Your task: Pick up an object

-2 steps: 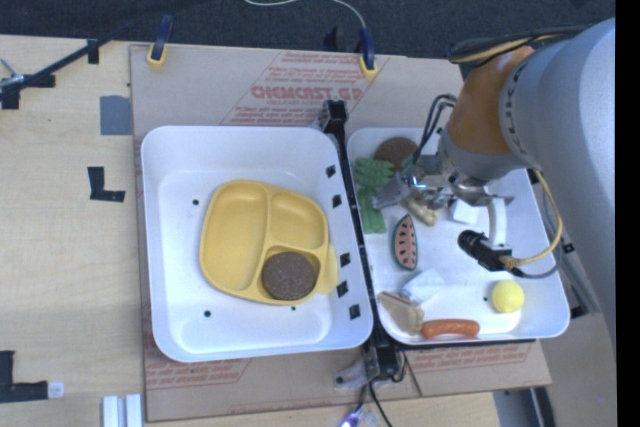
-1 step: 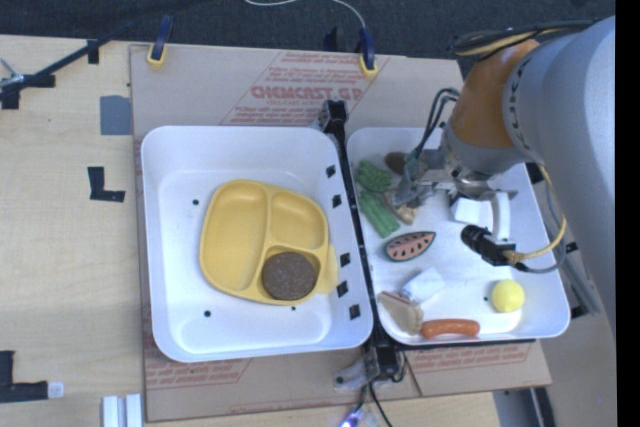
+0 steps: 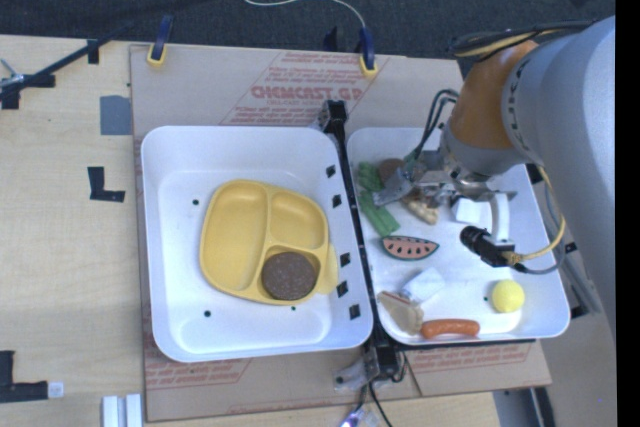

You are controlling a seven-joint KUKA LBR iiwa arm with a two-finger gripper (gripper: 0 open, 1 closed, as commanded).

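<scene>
A yellow divided plate [image 3: 262, 233] lies in the left bin [image 3: 170, 215], a brown patty [image 3: 289, 275] in its five o'clock section. In the right bin [image 3: 540, 310], the arm [image 3: 520, 105] reaches down from two o'clock; its gripper [image 3: 420, 190] hovers low, jaw state unreadable. A watermelon slice [image 3: 409, 247] lies just at the gripper's six o'clock, a green piece [image 3: 376, 207] at nine, a lemon [image 3: 507, 296] toward five.

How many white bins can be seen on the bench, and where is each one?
2. One white bin is on the view's left and holds a yellow divided plate. The other white bin is directly to its right, where the gripper reaches in among toy food.
</scene>
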